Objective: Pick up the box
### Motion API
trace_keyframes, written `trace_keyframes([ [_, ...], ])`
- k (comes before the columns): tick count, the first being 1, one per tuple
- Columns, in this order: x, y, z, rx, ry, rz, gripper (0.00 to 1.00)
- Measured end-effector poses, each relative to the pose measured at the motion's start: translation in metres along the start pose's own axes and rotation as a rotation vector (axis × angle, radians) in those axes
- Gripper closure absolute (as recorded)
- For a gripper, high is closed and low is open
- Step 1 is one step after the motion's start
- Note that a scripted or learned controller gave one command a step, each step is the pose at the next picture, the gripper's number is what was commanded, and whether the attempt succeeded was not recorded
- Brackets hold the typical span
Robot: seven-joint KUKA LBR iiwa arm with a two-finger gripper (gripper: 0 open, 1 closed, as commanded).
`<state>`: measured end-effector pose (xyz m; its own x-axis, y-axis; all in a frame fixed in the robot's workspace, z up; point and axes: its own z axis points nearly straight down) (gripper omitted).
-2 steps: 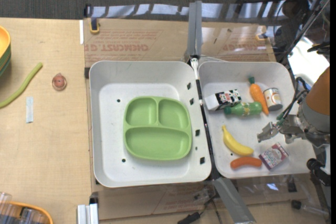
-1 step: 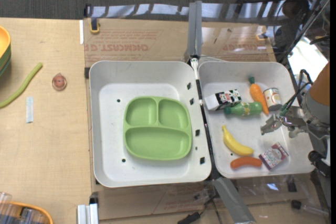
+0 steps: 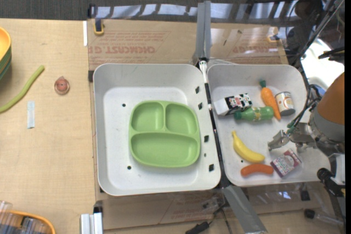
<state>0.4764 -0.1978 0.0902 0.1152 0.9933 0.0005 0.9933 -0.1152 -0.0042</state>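
A small pink-and-white box [image 3: 286, 164] lies flat near the front right corner of the right bin [image 3: 296, 75], beside a red sausage [image 3: 256, 170]. A white carton with black spots [image 3: 233, 103] lies at the bin's left side. My gripper [image 3: 282, 137] hangs just above and behind the pink box, a little apart from it. It is open and nothing sits between its fingers. The grey arm with its orange band [image 3: 332, 107] comes in from the right edge.
The right bin also holds a banana [image 3: 245, 149], a green bottle [image 3: 254, 113], a carrot [image 3: 269, 101] and a small can [image 3: 283, 102]. A green divided plate [image 3: 164, 134] lies in the left bin [image 3: 109, 118].
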Motion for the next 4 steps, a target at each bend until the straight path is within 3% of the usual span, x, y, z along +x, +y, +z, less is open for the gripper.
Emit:
trace_keyframes([
  [1,0.004,0.024,-0.033,-0.002,-0.001,-0.008,0.0],
  [2,-0.01,0.002,0.0,0.003,0.007,-0.031,0.0],
  [3,0.014,0.017,-0.04,-0.003,-0.001,-0.102,0.0],
  [4,-0.002,0.001,-0.001,-0.001,0.0,-0.268,0.0],
])
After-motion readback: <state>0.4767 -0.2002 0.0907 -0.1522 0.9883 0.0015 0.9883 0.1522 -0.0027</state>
